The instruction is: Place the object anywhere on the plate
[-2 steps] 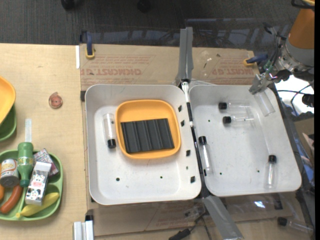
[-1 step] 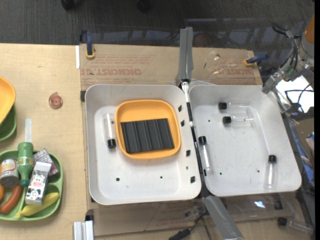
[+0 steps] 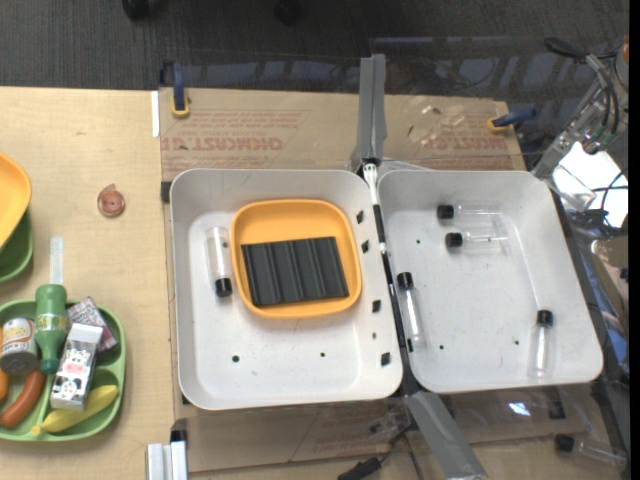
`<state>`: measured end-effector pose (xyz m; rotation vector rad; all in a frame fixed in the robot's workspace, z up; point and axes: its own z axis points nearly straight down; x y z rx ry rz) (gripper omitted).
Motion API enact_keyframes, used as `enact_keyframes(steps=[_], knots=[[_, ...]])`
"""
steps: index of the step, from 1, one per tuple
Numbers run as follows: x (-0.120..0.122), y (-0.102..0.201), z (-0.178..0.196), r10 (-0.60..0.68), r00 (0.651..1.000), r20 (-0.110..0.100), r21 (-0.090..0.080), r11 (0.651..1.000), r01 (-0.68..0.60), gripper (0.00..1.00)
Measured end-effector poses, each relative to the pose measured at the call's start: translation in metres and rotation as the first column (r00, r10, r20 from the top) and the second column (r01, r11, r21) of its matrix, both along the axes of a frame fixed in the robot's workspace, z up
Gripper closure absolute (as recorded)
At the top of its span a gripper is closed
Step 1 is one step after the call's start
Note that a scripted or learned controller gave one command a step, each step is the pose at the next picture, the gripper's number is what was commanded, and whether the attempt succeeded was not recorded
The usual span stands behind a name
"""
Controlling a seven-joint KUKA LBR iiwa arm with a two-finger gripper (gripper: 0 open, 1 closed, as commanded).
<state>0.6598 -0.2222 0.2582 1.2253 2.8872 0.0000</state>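
An orange square plate [image 3: 296, 214] lies in the left bin [image 3: 280, 368], toward its back. A dark grey ribbed slab [image 3: 296, 271] rests flat on the plate and covers most of its front half. A clear tube with a black cap [image 3: 217, 260] lies on the bin floor just left of the plate. In the right bin [image 3: 480, 298] are several more clear black-capped tubes: two near the back [image 3: 470, 212] [image 3: 478, 238], one along the left wall [image 3: 407, 310], and one at the front right [image 3: 542, 340].
On the wooden table to the left stand a green tray of toy food [image 3: 105, 388], a yellow bowl [image 3: 10, 203] and a small pink disc [image 3: 111, 201]. Cables and metal hardware [image 3: 600, 138] crowd the right side. Cardboard lies under the bins.
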Motion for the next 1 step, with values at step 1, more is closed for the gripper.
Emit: enact_keyframes(steps=[1], knots=[[-0.0042, 0.0004, 0.0678, 0.039, 0.999, -0.001, 0.001, 0.999, -0.039, 1.00]])
